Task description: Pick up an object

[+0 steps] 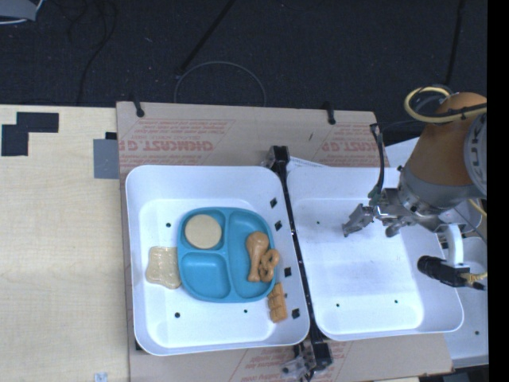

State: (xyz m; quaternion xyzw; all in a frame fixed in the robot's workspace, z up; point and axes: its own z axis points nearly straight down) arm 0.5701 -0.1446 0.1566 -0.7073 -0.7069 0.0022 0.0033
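Gripper point(367, 223) hovers over the right bin point(398, 309); I cannot tell its grip state. All candidates lie to its left in the left bin point(151, 205): pretzel-like piece point(261, 256) on the blue tray point(211, 281) is closest, long axis near-to-far.

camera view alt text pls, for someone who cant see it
A blue divided plate sits in the left white bin, holding a round cracker and a pretzel-like piece. The arm's end effector hangs over the right white bin.
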